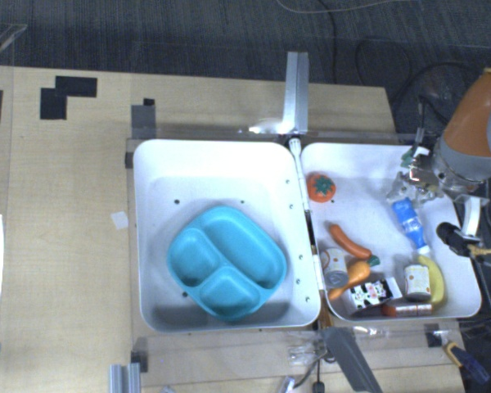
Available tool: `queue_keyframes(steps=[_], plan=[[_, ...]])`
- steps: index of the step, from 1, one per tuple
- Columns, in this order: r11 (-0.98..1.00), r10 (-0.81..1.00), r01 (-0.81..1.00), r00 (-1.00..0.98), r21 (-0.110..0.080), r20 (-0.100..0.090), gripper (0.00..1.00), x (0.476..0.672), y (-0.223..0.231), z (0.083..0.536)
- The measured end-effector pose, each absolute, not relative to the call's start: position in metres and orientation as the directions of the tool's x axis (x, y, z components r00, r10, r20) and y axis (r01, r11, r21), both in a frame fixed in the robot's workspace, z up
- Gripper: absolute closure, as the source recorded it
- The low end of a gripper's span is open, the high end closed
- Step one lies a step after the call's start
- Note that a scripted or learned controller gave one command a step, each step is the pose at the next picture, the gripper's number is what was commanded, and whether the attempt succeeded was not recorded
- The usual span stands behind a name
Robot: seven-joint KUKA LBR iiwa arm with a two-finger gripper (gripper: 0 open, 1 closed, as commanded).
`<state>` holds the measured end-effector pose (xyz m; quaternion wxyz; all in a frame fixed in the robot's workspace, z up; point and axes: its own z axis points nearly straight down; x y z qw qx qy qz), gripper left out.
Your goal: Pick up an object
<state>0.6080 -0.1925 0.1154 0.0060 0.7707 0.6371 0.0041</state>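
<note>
Your gripper (411,188) hangs over the right bin (368,170), just above the blue bottle (408,222); finger state: cannot tell. Bottle lies near the bin's right wall, beside the banana (433,277).

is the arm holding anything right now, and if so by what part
Cannot be told. The end effector sits right above the top end of the blue bottle in the right bin, but a grip on it isn't visible.
</note>
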Motion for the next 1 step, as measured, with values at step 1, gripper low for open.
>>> queue_keyframes(steps=[1], plan=[[-0.408,0.913,0.913,0.408,0.006,0.001,1.0,0.5943,-0.1552,0.2401]])
